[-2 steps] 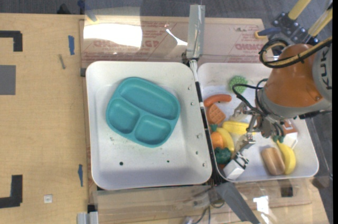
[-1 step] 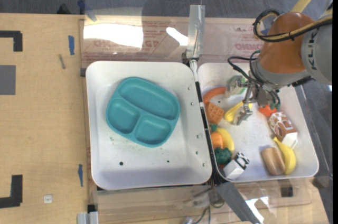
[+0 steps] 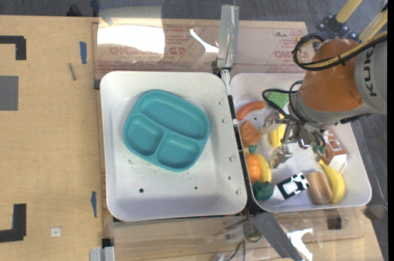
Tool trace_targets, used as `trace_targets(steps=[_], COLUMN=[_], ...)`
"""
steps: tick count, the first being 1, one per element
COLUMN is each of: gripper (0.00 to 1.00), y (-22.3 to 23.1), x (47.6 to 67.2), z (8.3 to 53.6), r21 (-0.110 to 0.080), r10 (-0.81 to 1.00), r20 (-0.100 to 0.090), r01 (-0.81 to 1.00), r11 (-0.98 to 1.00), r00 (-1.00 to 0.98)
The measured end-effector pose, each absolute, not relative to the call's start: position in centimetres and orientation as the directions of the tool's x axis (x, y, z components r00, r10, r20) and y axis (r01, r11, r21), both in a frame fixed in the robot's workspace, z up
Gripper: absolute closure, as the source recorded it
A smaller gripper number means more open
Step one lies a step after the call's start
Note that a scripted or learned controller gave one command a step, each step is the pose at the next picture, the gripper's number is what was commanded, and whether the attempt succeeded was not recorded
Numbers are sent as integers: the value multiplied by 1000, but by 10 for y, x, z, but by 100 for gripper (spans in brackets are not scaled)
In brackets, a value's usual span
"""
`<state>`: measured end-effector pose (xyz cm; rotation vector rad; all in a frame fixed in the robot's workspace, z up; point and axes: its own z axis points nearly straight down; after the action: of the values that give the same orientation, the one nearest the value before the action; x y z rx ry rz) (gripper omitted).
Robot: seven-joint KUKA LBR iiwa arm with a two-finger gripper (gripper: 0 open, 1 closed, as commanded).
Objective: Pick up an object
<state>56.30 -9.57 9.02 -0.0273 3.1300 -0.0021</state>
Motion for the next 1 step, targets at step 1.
trace_targets(steps=[1], gripper=[100], y=[-95], x=[568], z=[104], r21=[-3], r10=[-19], r20=[-26], r01=[-19], r11=[1000], r00=[-999])
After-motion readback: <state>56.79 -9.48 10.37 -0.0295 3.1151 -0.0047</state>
